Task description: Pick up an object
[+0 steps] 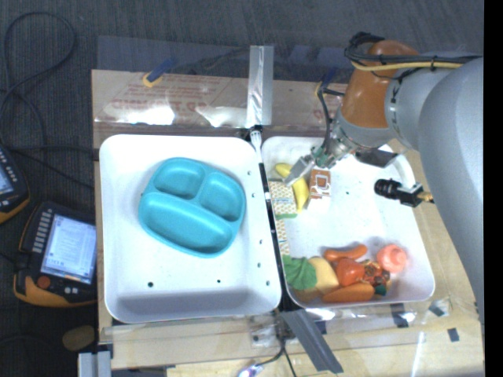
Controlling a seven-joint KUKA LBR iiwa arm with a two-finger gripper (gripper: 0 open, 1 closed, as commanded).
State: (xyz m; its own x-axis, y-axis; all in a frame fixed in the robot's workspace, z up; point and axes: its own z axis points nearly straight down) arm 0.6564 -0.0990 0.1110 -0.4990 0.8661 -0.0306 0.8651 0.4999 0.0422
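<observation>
You see the gripper (302, 170) low in the right bin (409, 289), beside the yellow item (299, 195); jaw state unreadable. Toy food pile (346, 272) lies along that bin's near wall.

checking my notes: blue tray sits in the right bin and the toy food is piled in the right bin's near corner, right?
Not quite. The camera view shows the blue tray in the left bin, not the right one. The rest holds: the toy food is piled in the near corner of the right bin.
</observation>
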